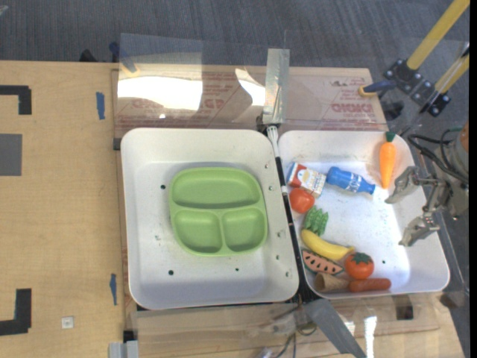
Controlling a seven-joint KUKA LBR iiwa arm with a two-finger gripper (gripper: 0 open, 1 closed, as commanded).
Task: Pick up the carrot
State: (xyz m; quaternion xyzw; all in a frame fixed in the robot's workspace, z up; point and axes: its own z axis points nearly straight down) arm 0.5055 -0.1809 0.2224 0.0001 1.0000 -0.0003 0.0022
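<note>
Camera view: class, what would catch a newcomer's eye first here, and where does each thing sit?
The green divided plate lies alone in the left bin. The right bin holds a crowd of toy food, and the orange carrot stands out against its far right wall. The gripper hangs open at that bin's right edge, just nearer than the carrot.

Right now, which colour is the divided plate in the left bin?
Light green. The divided plate shows best in the camera view.
</note>
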